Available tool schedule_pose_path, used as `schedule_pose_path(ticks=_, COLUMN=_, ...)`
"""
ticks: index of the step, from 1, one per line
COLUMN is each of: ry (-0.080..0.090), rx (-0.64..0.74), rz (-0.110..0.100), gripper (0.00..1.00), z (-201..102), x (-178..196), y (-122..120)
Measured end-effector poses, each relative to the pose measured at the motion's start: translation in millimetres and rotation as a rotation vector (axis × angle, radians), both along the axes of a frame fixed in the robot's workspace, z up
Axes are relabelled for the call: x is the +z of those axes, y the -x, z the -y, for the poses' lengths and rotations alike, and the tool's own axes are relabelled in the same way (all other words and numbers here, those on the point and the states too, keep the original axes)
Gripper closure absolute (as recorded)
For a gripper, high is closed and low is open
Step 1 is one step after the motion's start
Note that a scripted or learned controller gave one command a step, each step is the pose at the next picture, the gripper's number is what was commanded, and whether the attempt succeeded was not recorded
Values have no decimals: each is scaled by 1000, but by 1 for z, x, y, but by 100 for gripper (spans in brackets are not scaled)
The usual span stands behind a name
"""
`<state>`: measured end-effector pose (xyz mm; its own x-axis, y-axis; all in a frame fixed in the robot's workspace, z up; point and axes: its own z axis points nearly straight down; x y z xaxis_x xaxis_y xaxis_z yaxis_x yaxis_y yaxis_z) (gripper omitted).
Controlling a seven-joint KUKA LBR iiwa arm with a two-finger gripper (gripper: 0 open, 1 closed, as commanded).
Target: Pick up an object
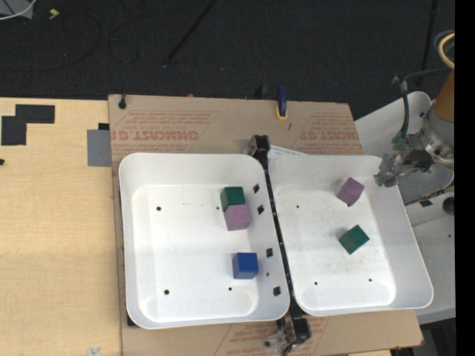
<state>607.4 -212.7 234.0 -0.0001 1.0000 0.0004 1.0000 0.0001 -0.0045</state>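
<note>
In the left bin (148, 199) a green cube (232, 196) touches a purple cube (237, 216) just in front of it, and a blue cube (245, 265) lies nearer the front. The right bin (401, 273) holds a purple cube (350, 191) toward the back and a green cube (354, 239) near the middle. My gripper (391, 170) hangs at the right bin's back right rim, to the right of the purple cube and apart from it. Nothing shows between its fingers.
Both bins rest on a cardboard sheet (223, 128) on the wooden bench (52, 236). A black divider with clips (269, 221) runs between the bins. A blue clamp (282, 102) stands at the cardboard's back edge. Cables lie on the dark floor behind.
</note>
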Motion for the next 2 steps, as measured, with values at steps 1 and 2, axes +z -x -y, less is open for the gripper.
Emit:
schedule_pose_path(ticks=1, ry=-2, rx=-1, rz=-4, gripper=100, z=0, x=-56, y=47)
schedule_pose_path(ticks=2, ry=-2, rx=0, rz=-2, gripper=100, z=-1, x=-93, y=74)
